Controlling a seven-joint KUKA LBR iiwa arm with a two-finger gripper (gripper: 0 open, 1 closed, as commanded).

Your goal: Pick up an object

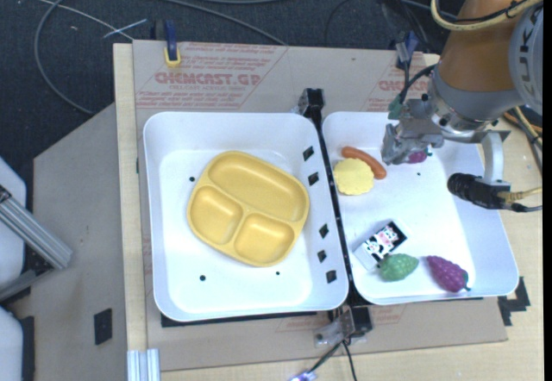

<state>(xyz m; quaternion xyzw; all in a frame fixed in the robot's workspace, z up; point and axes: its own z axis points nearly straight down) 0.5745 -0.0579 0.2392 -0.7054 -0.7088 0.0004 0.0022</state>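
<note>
Camera view is looking down on me as I'm hanging my jaws (pixel 404 149) over the right bin (pixel 483 233), just beyond the orange sausage-shaped toy (pixel 364 161). I cannot tell whether my jaws are apart or together; the wrist is hiding them.

The orange toy is lying just past the pale yellow round piece (pixel 354 178), touching it or nearly so, and it is the nearest thing to me. I'm judging it light, probably smooth plastic and a bit slippery, so I'd be taking it across its narrow middle, not its rounded ends. A small magenta thing (pixel 419 157) is peeking out just beside my wrist. Well towards the near rim from the yellow piece, a black-and-white card (pixel 382 242), a green lump (pixel 398 267) and a purple bunch (pixel 447 272) are sitting together.

The bin floor is looking white, glossy and flat. In the left bin (pixel 164 224) a yellow divided tray (pixel 248 208) is resting. Both bins are sitting on a cardboard-covered counter (pixel 216 73), dark carpet (pixel 78 69) and loose cables beyond.
</note>
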